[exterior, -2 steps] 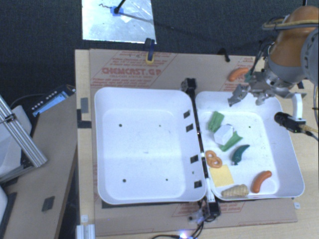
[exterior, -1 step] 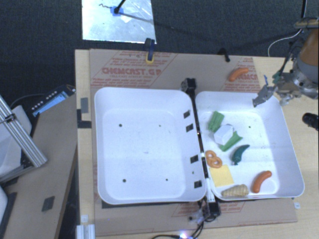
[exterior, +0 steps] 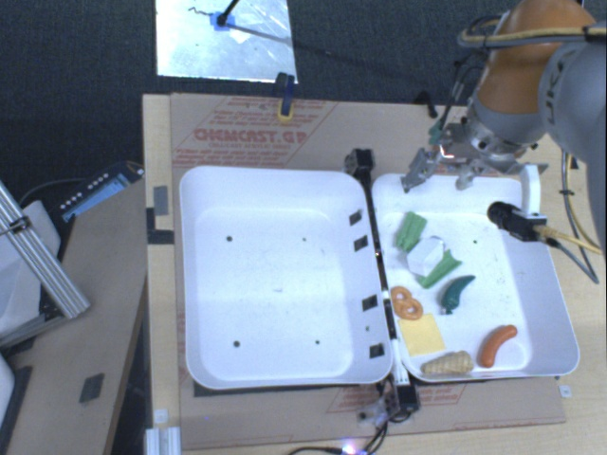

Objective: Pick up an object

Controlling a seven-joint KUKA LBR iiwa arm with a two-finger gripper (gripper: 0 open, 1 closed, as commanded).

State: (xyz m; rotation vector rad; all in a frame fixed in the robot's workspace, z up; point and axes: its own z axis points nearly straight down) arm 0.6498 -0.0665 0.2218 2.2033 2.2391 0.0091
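Objects clustered in right bin (exterior: 545, 282), none lifted. Gripper (exterior: 439, 173) poised over that bin's far edge, fingers spread apart, nothing between them. Nearest below: green leaf-shaped piece (exterior: 412, 228), touching white block (exterior: 427, 253) and green bean pod (exterior: 440, 270). Further toward the near side: dark teal pepper (exterior: 454, 293), pretzel (exterior: 407, 302), yellow cheese slice (exterior: 422, 334), sausage (exterior: 497, 345), ice-cream cone (exterior: 446, 365) at the near rim. Left bin (exterior: 275, 273) alongside, on brown cardboard sheet (exterior: 256, 136).
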